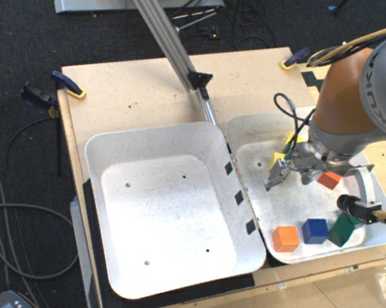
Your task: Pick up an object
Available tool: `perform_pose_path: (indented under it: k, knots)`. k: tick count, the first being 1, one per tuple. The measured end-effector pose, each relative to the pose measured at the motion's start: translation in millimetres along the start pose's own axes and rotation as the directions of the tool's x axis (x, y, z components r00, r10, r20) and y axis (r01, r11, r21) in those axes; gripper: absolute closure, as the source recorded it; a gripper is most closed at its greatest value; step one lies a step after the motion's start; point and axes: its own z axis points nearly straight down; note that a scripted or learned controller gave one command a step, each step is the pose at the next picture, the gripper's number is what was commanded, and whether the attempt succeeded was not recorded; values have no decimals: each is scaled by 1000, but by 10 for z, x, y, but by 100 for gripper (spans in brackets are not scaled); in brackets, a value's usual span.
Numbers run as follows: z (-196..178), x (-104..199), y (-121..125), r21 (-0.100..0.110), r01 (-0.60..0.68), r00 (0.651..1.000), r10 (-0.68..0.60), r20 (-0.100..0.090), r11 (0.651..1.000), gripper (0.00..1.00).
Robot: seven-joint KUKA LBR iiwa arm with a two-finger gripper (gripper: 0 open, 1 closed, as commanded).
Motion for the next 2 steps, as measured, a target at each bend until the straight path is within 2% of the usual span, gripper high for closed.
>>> perform_pose_path:
  k: [1, 2]
  knots:
    - [538, 5, -9, 0, 0, 1000, 0, 0, 1000, 0]
    - [402, 1, 8, -7, -1, 1000, 1, 1, 1000, 100]
